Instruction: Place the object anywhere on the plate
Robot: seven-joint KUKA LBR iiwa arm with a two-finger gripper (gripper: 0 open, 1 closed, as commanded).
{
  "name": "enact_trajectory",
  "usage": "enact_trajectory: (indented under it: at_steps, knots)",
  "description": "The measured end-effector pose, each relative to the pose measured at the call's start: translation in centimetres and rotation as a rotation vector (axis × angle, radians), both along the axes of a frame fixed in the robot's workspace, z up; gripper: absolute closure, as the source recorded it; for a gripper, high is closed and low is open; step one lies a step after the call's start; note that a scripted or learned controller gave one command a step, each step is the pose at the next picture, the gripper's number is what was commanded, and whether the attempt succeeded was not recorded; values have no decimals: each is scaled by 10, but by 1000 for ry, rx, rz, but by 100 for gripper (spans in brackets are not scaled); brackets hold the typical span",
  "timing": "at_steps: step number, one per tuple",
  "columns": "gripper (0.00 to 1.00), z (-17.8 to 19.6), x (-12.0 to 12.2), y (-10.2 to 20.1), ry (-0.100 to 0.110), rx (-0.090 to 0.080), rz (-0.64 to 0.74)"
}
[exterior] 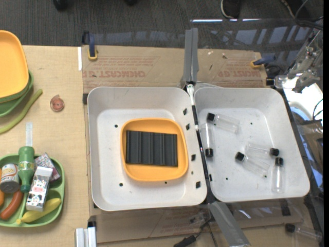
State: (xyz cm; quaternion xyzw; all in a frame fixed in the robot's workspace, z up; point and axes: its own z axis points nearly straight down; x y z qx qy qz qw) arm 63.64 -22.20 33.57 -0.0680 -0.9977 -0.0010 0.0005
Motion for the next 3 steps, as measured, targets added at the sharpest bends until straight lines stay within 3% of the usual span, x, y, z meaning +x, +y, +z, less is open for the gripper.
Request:
enact_trajectory:
  at_steps: [1, 2, 3]
  knots:
    - [100, 36, 14, 0, -4, -1, 137]
    - [100, 104, 25, 0, -5, -1, 414]
    - [100, 104, 25, 0, -6, 0, 755]
